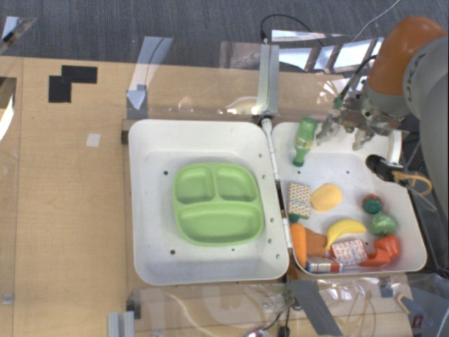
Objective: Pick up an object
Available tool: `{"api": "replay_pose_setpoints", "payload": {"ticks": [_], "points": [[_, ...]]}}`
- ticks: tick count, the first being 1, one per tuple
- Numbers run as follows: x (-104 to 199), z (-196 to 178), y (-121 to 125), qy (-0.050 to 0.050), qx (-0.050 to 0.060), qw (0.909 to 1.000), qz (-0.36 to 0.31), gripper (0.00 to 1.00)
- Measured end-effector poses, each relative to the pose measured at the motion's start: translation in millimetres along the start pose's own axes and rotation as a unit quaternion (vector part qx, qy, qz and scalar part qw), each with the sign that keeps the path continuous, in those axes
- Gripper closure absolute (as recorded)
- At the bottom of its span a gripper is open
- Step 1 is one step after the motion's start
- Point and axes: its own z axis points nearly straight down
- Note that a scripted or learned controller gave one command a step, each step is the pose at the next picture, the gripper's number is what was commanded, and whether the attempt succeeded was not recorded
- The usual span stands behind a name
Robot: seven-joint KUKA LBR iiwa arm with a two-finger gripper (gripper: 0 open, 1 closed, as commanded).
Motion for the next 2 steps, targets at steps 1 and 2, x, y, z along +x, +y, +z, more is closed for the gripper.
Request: {"api": "replay_pose_setpoints", "payload": {"ticks": [1,2], "points": [[1.9,-8.4,1.9,-0.001,0.000,1.0000,-0.005,1.00],[2.1,-8.2,1.9,0.000,0.000,1.0000,-0.005,0.00]]}}
